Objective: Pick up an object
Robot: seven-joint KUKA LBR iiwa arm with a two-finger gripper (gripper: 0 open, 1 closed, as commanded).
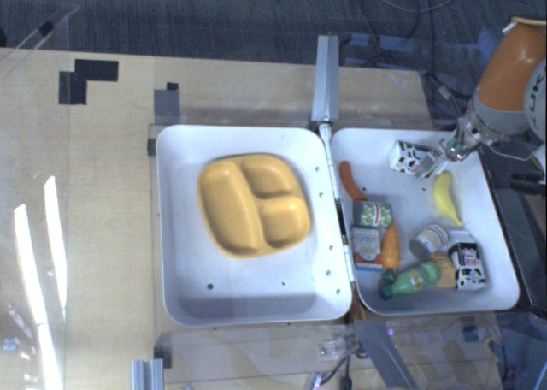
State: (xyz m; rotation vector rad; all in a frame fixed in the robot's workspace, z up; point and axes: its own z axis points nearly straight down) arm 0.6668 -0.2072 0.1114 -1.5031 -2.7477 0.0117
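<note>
The gripper (445,154) hangs over the right bin's (504,290) far end, and whether it is wide or narrow I cannot tell; a cow-print carton (407,157) lies just beside it at nine o'clock, a banana (444,197) near at six o'clock. Farther off at seven to eight o'clock lie a sausage (349,180), two cans (371,214), a carrot (390,247), and at six o'clock a grey cylinder (430,240), green bottle (413,280) and second carton (466,264). The left bin (171,277) holds a yellow tray (253,203).

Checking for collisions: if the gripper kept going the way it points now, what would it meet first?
Probably the cow-patterned carton, just beyond the gripper toward the bin divider; depth is hard to judge from above.
</note>
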